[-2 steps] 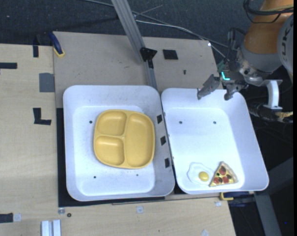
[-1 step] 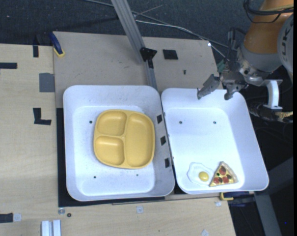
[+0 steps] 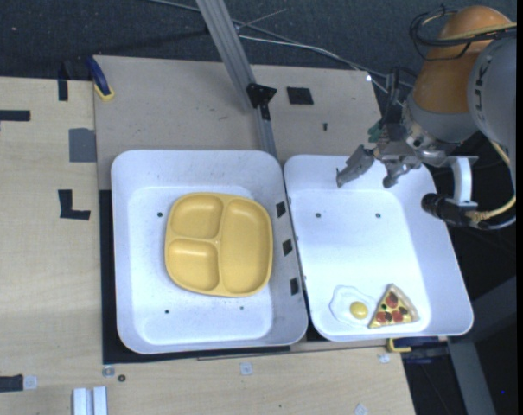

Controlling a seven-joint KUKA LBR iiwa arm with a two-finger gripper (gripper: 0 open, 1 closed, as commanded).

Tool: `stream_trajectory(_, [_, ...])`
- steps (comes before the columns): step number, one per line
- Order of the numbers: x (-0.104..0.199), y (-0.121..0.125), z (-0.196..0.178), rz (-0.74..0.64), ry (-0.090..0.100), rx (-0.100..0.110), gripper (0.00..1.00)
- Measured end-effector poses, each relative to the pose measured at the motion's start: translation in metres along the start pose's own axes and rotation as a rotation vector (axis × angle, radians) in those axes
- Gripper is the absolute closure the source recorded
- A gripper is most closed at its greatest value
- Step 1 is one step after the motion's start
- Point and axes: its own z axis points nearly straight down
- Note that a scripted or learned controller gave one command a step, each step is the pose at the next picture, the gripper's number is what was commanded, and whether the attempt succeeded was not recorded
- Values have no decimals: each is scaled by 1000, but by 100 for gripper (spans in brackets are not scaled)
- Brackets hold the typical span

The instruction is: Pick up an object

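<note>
Nearest, a toy fried egg (image 3: 349, 305) and a toy pizza slice (image 3: 392, 308) lie touching at the right white bin's (image 3: 434, 258) near edge, reachable targets. Leftward, a yellow divided plastic plate (image 3: 219, 243) sits mid-bin. Farthest, the two-finger gripper (image 3: 370, 173) hovers over the right bin's far edge, fingers spread, holding nothing.

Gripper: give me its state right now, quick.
Gripper: open, fingers spread apart with nothing between them, over the far end of the right bin.
</note>
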Motion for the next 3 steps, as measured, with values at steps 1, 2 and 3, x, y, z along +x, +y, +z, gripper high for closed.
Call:
stream_trajectory(1, [9,3,49,-1,0,0,0])
stream_trajectory(2, [11,-3,113,0,1,3,0])
stream_trajectory(3, [12,-1,99,-2,1,-2,100])
